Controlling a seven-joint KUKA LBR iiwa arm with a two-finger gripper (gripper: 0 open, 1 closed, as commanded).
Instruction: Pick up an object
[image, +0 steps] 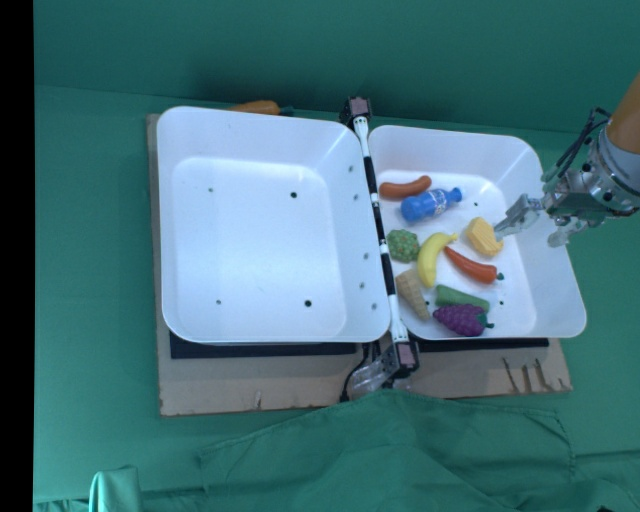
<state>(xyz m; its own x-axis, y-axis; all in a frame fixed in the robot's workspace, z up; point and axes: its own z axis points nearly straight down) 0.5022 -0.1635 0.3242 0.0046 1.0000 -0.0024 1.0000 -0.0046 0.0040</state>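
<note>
1. Camera view: the gripper (538, 222) reaches in from the right over the right bin (545, 175). Its two fingers stand spread apart, with nothing between them.
2. One finger (513, 217) points left and ends just beside the yellow toy piece (483, 237), which lies in the right bin slightly below and left of that fingertip. Whether they touch cannot be told.
3. Just below the yellow piece lies a red chili (470, 265), slanting down to the right.
4. Further left in the same bin are a banana (432, 256), a green leafy piece (402, 245), a corn cob (412, 293), a green cucumber (461, 297) and purple grapes (461, 320).
5. Near the bin's upper part lie a sausage (404, 187) and a blue bottle (430, 204), well left of the gripper.
6. The left bin (180, 140) sits beside the right one.
</note>
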